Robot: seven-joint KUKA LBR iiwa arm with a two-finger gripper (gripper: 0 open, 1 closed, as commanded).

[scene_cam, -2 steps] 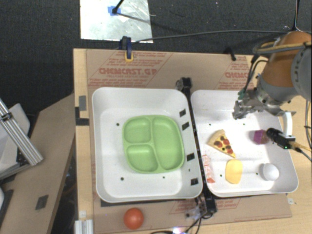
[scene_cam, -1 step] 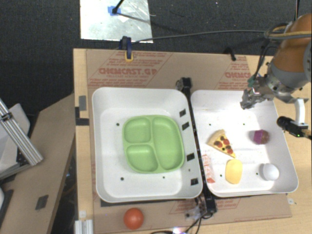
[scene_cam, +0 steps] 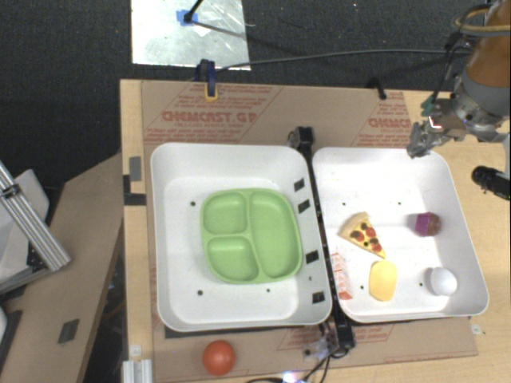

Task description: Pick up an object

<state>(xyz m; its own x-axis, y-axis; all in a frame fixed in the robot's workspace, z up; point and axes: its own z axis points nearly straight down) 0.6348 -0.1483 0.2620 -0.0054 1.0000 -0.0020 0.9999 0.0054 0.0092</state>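
The right white bin (scene_cam: 399, 178) holds a pizza slice (scene_cam: 363, 234), a yellow oblong object (scene_cam: 383, 281), a purple object (scene_cam: 426, 223) and a white round object (scene_cam: 440, 281). My gripper (scene_cam: 421, 144) hangs over the bin's far right corner, well away from all of them. Nothing shows between its fingers. The arm comes in from the upper right.
The left white bin (scene_cam: 172, 214) carries a green divided plate (scene_cam: 250, 235). An orange ball (scene_cam: 218, 357) lies on the bench in front of that bin. A black clip strip (scene_cam: 310, 214) runs between the two bins.
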